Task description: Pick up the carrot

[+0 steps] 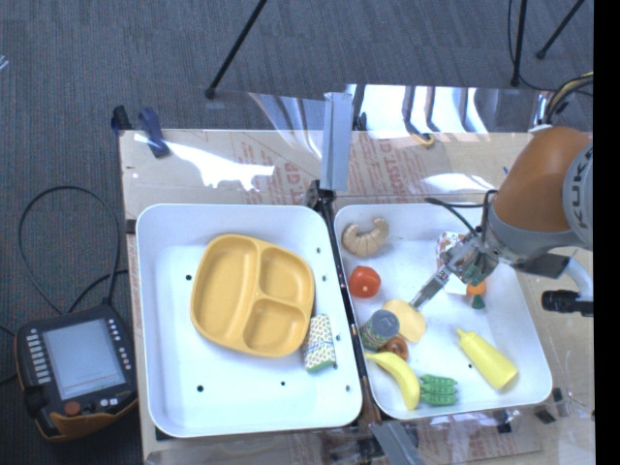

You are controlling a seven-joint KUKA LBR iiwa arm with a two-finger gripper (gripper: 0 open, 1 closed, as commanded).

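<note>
The carrot [475, 289] is small and orange with a green stub pointing down. It sits in the right bin [528, 318], near its right wall. My gripper [461, 263] hangs right over the carrot's upper left end, touching or nearly touching it. The wrist hides the contact, so I cannot tell whether the carrot is gripped. A thin grey piece [430, 289] slants down and left from the gripper towards the bin's middle.
The right bin also holds a croissant [365, 235], a tomato [364, 281], a can [381, 327], a banana [399, 376], a green toy [438, 388] and a yellow bottle [486, 358]. In the left bin [165, 260] lie a yellow divided plate [254, 295] and a patterned packet [320, 342].
</note>
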